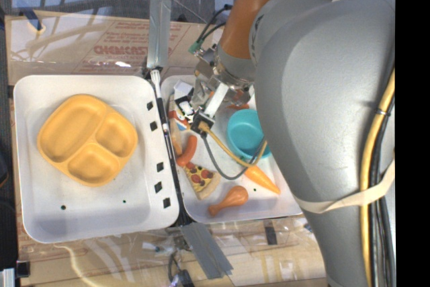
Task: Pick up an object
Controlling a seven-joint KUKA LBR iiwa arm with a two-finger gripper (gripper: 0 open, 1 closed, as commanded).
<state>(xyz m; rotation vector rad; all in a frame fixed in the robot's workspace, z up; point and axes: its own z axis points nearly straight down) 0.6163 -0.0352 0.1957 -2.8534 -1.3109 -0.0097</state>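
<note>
My gripper (193, 114) reaches down into the right bin (232, 212) near its left wall, just above a red sausage (187, 149). A pizza slice (199, 179), a chicken drumstick (227, 200), an orange carrot (262, 179) and a teal bowl (244, 132) lie in the same bin. The big grey arm covers the bin's right part. Nothing shows between the fingers from this angle.
The left bin (40, 212) holds a yellow divided plate (87, 138). A clamped divider (163, 144) separates the two bins. Cardboard and clear tape lie behind the bins; a yellow cable (225, 151) loops over the right bin.
</note>
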